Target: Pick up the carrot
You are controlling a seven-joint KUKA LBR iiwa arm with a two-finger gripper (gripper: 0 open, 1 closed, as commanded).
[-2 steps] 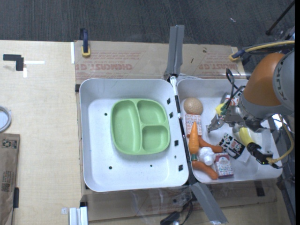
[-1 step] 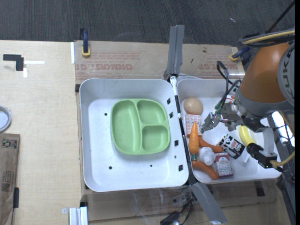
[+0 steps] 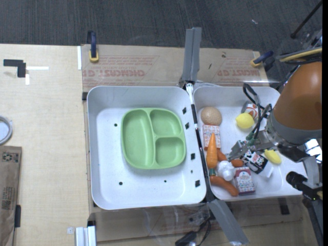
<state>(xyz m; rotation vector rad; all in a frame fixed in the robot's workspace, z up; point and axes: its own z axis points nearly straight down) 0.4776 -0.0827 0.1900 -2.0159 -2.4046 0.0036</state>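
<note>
Two white bins [image 3: 97, 137] sat on a pale wood bench [image 3: 41, 111], dark carpet behind. Left bin held a green tray [image 3: 152, 137]. Carrot [image 3: 211, 150] lay upright along the right bin's left side. Gripper [image 3: 242, 150] hovered just beside it; finger state unclear.

Tray [image 3: 154, 137] in L bin [image 3: 102, 152]; carrot [image 3: 211, 150] in R bin [image 3: 277, 191], maybe touching gripper [image 3: 241, 151].

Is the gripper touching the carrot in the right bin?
Cannot tell. In the camera view the gripper sits close right of the carrot; clutter hides any gap or contact.
</note>
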